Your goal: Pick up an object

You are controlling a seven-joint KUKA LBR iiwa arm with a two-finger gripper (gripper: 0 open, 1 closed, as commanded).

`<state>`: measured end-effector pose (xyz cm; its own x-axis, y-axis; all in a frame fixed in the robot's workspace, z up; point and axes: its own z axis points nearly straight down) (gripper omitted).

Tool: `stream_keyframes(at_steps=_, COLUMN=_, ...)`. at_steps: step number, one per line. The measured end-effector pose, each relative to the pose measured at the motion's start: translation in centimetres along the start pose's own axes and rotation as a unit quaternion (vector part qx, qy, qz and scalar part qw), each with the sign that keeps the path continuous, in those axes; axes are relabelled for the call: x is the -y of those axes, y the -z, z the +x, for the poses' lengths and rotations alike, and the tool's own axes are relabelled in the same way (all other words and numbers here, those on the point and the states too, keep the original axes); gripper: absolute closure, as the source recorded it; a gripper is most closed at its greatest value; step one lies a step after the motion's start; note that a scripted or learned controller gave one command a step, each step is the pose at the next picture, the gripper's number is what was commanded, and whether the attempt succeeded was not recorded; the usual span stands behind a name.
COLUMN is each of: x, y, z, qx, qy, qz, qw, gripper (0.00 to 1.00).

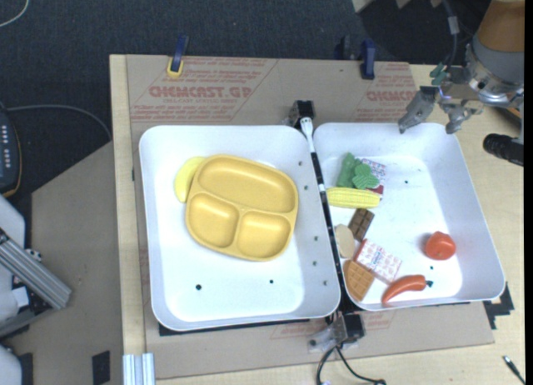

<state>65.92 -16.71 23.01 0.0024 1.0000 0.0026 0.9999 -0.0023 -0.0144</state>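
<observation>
My gripper hangs above the far edge of the right bin, fingers spread apart with nothing between them. Below it in that bin lie a green leafy toy, a yellow corn cob, a brown chocolate piece, a red-and-white packet, a waffle-like brown piece, a red chili pepper and a red tomato. All of them sit well away from the fingers.
The left bin holds a yellow divided tray with a yellow banana-like piece tucked at its left. Clamps stand at the bench's back edge. The right bin's middle and far right floor lie bare.
</observation>
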Motion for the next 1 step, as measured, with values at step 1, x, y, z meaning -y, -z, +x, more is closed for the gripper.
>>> stream_keyframes(at_steps=1, x=-0.26, y=0.85, z=0.02, qx=0.001, qy=0.001, qz=-0.007, qw=1.0000, gripper=0.00)
